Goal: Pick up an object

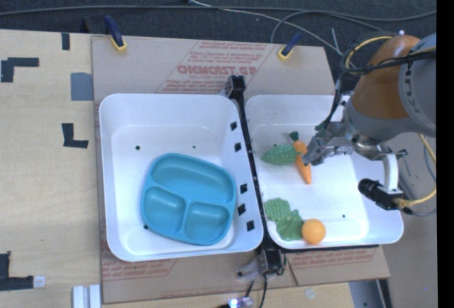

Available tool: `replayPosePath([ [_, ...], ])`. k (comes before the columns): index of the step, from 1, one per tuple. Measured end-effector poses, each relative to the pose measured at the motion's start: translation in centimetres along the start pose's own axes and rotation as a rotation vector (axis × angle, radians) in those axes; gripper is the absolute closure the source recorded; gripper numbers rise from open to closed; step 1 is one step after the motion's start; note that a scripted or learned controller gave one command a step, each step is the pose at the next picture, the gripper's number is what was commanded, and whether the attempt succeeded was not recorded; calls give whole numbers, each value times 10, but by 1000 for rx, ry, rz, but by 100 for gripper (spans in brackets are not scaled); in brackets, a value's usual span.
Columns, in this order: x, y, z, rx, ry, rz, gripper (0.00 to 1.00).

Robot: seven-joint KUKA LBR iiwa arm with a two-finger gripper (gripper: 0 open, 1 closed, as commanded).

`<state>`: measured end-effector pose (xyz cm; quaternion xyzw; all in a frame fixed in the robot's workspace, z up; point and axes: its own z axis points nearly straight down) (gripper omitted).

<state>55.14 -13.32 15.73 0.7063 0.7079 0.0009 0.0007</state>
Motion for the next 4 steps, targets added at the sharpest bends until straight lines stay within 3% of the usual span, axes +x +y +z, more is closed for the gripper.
replayPosePath([
  [2,5,18,-102,-2,-1,0,100],
  [4,97,37,-77,5,0,-3,100],
])
